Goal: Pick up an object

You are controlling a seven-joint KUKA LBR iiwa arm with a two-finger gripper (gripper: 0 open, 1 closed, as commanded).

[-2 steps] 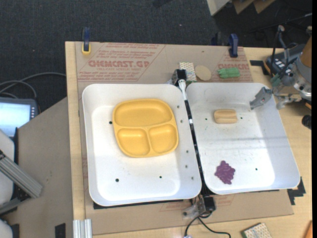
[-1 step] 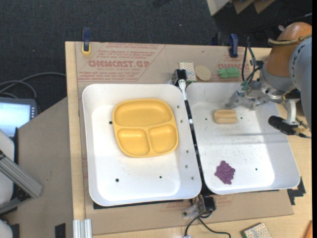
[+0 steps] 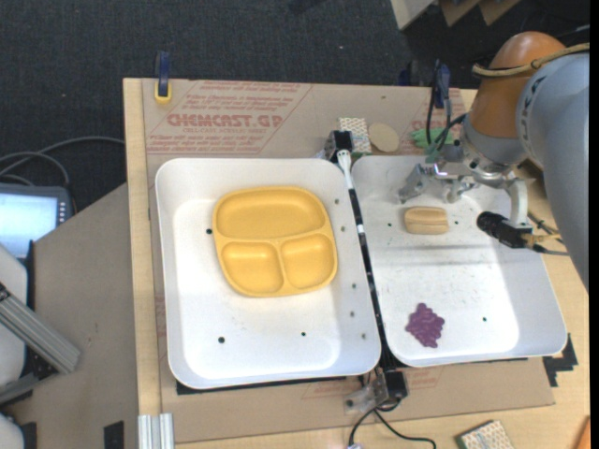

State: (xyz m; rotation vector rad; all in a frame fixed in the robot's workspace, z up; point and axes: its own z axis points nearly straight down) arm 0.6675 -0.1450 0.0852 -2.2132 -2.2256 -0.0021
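In the right bin a tan bread-like roll lies near the far side. A purple bunch of grapes rests near the bin's front. My gripper hangs just beyond the roll at the bin's far edge. Its grey fingers are spread open with nothing between them. The roll sits slightly in front of the fingertips, apart from them. The left bin holds a yellow divided plate.
The grey arm with its orange band comes in from the upper right over the right bin's far corner. A raised divider separates the two bins. A small round tan disc lies on the board behind the bins.
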